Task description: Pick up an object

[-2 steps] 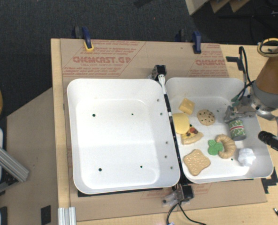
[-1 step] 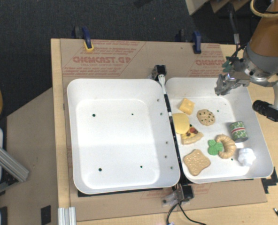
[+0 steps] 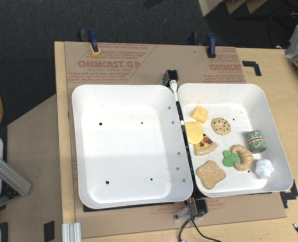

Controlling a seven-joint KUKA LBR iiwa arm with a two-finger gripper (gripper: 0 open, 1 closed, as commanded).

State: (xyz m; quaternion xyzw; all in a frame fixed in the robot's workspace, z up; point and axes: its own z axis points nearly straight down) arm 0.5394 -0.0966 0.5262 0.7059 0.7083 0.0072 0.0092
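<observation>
Dark carpeted floor (image 3: 88,9) around a brown cardboard-topped bench (image 3: 154,59).

The label on the small green can (image 3: 255,141) is too small to read. The white object (image 3: 264,169) at the right bin's (image 3: 270,105) edge is too blurred to name. The green piece (image 3: 230,159) lies partly under the twisted pastry (image 3: 242,156), so its shape is unclear.

The brown protective sheet (image 3: 154,59) covering the bench board carried red print reading "CHEMCAST GP", once behind the left bin (image 3: 83,135) and again, partly cut off, behind the right bin (image 3: 270,110); no other lettering was legible
</observation>
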